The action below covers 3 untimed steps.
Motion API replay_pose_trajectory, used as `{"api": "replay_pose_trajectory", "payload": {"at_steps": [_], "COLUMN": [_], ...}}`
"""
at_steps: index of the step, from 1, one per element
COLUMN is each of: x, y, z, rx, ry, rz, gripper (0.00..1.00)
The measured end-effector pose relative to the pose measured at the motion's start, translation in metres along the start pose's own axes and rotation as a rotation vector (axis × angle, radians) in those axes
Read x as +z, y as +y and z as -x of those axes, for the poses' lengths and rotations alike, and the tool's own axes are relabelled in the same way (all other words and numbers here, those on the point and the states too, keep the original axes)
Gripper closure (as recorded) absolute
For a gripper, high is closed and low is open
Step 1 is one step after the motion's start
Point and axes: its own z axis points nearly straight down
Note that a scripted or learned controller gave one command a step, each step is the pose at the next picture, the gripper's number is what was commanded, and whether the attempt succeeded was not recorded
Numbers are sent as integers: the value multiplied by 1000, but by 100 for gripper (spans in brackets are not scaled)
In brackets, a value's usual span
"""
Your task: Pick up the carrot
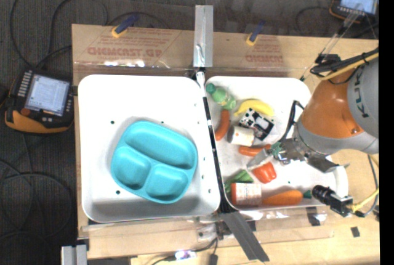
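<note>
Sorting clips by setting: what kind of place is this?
Probably a robotics lab: an arm over two white bins on a bench, toy food like a carrot, and a teach pendant on the carpet.

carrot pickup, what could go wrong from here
1. The right bin holds several orange pieces: a long carrot by the front wall, smaller ones near the divider and the middle. The gripper hangs by an orange-red wedge, so it might close on that instead.
2. The long carrot touches a boxy item and hugs the wall, leaving the fingers little room.
</note>
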Motion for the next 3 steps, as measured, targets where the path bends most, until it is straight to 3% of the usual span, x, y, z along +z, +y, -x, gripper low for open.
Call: {"api": "replay_pose_trajectory", "payload": {"at_steps": [1,2,3], "x": [24,24,19], "y": [-3,47,99], "z": [-32,-24,10], "rx": [136,499,673], "ry": [-9,-1,-6], "rz": [16,11,-1], "gripper": [0,0,0]}}
